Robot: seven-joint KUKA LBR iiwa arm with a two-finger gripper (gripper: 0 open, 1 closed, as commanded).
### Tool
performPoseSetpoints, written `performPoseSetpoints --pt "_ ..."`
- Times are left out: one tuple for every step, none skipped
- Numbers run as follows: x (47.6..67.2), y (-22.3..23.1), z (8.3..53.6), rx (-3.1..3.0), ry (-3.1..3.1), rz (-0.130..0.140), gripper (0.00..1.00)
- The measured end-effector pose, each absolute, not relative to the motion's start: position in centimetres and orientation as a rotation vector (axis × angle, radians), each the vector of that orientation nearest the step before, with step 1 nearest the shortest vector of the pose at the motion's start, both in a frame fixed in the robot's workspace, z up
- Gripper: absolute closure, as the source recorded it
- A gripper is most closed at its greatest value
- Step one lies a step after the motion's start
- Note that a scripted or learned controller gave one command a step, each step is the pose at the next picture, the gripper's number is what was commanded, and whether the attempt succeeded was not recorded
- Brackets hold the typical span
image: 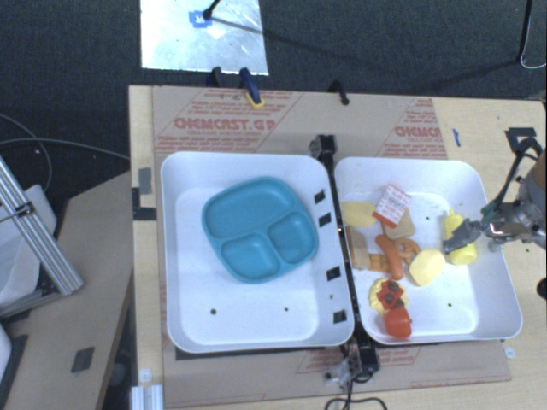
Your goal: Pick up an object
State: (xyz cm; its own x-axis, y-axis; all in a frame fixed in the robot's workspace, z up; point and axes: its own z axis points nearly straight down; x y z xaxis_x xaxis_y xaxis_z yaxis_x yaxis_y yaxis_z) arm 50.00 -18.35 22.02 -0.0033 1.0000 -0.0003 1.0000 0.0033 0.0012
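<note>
While a small yellow piece (457,239) sits at the tip of the tool (473,233) near the right wall of the right bin (491,310), I cannot tell whether the tool has closed on it or only touches it; the view is too blurred there. It looks like a yellow toy, just right of a pale yellow lemon-like ball (426,267). Further left in the same bin lie sausages (395,253), a red-and-white packet (392,203), a yellow slab (359,214), and a red and yellow item (391,306) near the front wall. The left bin (197,314) holds a blue divided plate (259,239). Both bins rest on the table (222,122). My judgement is that the grasp itself is in hand: the next move calls for a firm close on the yellow piece, then a straight lift clear of the wall without nudging the ball.
</note>
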Motion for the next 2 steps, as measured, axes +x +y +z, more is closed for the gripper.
performPoseSetpoints --pt "48.5 -17.2 8.1 2.224 2.227 -0.004 0.0" --pt "51.9 -12.8 20.3 2.202 2.226 0.014 0.0"
